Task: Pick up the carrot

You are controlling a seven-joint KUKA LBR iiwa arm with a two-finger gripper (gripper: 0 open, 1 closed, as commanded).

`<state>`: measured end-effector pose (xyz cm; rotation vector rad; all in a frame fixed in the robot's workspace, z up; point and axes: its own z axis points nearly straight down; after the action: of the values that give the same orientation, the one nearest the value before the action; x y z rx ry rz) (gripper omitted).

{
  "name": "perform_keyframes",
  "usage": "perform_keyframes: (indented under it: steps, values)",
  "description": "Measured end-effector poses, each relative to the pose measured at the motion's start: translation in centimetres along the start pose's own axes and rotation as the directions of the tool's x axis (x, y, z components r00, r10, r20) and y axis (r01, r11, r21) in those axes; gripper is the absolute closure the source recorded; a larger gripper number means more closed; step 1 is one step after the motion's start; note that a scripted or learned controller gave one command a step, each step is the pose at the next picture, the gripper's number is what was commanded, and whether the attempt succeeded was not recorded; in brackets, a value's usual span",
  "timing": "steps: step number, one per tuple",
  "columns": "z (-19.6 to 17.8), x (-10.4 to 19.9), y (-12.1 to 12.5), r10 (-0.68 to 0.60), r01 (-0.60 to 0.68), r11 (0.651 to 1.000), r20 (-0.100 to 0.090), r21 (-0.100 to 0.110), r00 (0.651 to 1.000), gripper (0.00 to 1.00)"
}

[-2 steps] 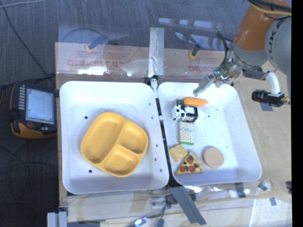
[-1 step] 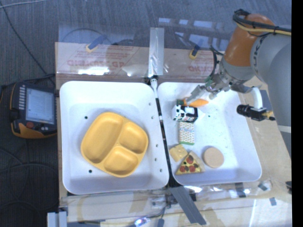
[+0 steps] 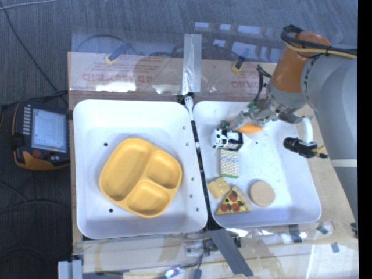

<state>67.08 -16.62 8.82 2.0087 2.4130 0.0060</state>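
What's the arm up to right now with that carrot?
Gripper down in right bin, at the carrot. Grasp unconfirmed. Black-and-white toy close beside carrot.

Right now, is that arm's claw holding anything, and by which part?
Cannot be told: the gripper sits right at the carrot in the right bin, but its grasp isn't visible.

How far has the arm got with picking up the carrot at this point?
Done: the arm has reached into the right bin, and its gripper sits directly at the carrot near the bin's back. In hand: closing in on the carrot, though whether it is gripped cannot be told from this view. Left: a clear lift; the carrot appears level with the bin floor, beside the black-and-white cow toy.
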Motion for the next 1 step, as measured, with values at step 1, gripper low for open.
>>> perform_keyframes:
  steps: [1]
  values:
    - [0.0, -0.01, 0.0, 0.0, 0.0, 1.0, 0.0, 0.0, 1.0, 0.0]
